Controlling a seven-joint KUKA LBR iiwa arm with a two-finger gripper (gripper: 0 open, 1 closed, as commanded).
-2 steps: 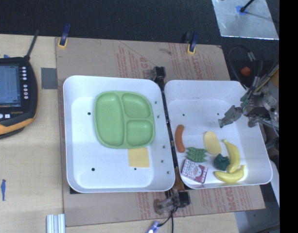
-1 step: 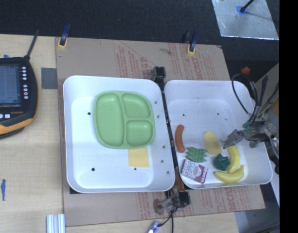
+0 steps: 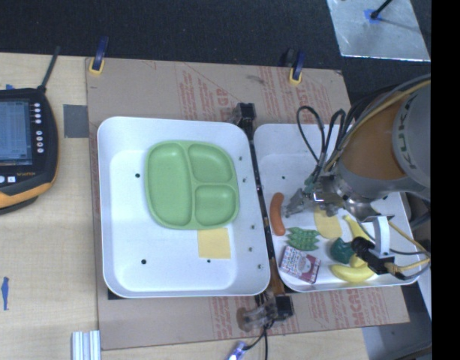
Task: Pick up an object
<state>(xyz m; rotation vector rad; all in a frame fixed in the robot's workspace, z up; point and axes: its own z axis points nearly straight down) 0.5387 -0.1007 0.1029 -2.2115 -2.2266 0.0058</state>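
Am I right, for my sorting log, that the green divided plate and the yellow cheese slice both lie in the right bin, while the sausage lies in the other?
Not quite: the bins are swapped. The camera view shows the green divided plate and the yellow cheese slice in the left bin, with the sausage in the right bin.

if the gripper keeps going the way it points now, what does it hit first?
The gripper points toward the view's left, low over the right bin. Likely first contact: the sausage, just ahead of its tips. Height is unclear, so it might pass above.
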